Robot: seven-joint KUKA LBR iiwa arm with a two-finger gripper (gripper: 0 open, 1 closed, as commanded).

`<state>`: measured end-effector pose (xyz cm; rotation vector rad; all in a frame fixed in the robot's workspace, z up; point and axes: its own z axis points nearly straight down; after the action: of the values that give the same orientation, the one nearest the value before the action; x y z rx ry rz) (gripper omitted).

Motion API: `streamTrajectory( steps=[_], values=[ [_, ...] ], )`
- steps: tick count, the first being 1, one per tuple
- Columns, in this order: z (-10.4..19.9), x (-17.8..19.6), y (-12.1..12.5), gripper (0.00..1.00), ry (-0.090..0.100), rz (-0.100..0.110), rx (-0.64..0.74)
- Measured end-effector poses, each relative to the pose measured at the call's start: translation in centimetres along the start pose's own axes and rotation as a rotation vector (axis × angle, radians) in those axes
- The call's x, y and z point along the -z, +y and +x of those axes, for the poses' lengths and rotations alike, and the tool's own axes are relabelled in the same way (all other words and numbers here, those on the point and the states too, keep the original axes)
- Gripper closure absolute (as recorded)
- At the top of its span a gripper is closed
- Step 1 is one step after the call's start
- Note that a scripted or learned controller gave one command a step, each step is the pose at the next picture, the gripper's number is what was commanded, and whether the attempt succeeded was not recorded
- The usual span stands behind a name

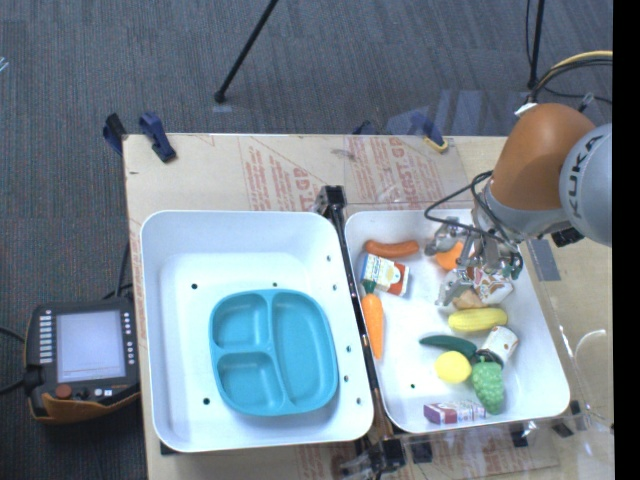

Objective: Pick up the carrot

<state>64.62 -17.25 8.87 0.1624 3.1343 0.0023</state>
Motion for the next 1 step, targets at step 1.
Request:
streamTrajectory(
  steps=[1],
  values=[
    [-0.23, 1.19, 0.23, 1.00, -0.006, -0.001, 0.004]
  ],
)
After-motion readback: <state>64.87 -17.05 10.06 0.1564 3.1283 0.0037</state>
